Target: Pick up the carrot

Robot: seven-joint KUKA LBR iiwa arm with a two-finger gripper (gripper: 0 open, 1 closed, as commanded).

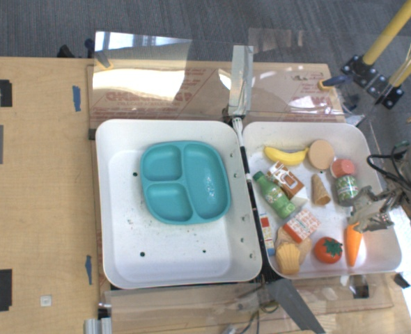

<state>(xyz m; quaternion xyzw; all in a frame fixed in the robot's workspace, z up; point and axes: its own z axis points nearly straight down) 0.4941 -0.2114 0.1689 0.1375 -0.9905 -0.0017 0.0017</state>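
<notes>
The carrot (353, 246) is a small orange toy lying near the right bin's (382, 257) front right corner, with its tip towards the front. At its upper end sits a grey, ragged shape (371, 211) that reaches the bin's right wall; I cannot tell what it is. A red tomato (327, 250) lies just left of the carrot, a little apart from it.
The right bin also holds a banana (285, 155), a green bottle (274, 194), a cone (320, 189), small cartons (301, 225), a round tan piece (321, 154) and a green-and-red can (345, 181). A teal divided plate (185, 181) lies in the left bin (122, 242). Black cables (393, 169) loop over the right rim.
</notes>
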